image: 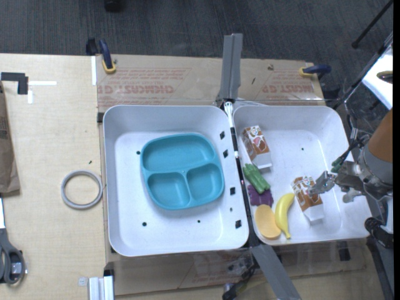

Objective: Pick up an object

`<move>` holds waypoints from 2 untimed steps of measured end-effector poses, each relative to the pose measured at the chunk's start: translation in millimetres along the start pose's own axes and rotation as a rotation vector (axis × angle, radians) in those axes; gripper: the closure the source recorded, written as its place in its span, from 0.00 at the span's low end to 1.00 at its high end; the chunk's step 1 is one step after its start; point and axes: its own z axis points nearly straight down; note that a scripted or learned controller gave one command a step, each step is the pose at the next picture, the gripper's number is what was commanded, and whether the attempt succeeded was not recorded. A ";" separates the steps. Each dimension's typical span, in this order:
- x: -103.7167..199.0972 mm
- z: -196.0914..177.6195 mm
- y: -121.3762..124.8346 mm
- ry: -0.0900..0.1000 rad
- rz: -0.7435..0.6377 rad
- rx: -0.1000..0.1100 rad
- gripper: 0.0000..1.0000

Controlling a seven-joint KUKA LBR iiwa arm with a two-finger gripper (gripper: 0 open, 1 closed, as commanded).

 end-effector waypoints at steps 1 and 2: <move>55.9 36.2 3.5 0.000 -0.029 0.000 0.00; 54.2 31.4 3.8 0.000 -0.025 0.006 1.00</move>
